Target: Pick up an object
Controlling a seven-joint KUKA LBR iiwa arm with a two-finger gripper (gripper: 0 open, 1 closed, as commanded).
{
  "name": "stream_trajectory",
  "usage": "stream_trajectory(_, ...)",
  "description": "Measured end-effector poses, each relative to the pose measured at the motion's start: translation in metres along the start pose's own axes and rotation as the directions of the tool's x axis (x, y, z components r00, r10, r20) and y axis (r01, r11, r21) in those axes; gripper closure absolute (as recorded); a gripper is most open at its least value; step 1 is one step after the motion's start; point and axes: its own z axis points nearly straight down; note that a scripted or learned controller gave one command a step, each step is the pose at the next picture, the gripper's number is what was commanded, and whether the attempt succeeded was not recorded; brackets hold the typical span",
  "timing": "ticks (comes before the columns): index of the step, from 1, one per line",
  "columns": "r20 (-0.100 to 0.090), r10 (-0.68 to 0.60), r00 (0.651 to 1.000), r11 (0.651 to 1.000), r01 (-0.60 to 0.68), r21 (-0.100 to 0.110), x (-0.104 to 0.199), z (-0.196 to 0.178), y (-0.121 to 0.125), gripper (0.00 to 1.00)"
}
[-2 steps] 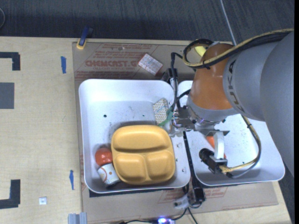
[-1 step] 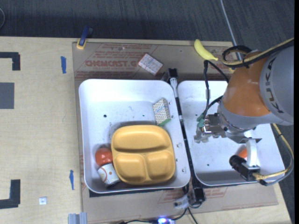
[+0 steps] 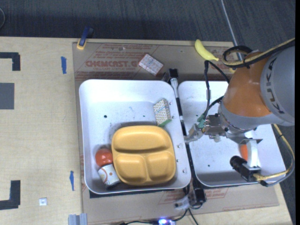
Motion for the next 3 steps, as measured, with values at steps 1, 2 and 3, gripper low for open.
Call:
stream_trajectory(1, 0.0, 0.0, 1.0, 1.0, 0.0, 0.0, 0.0, 0.0, 0.0, 0.0)
stream_trajectory(2, 0.0, 0.0, 1.0, 1.0, 0.0, 0.0, 0.0, 0.0, 0.0, 0.0)
stream_trajectory(3, 0.002, -0.001, 1.0, 1.0, 0.001, -0.004, -0.036, 0.046, 0.006, 0.0)
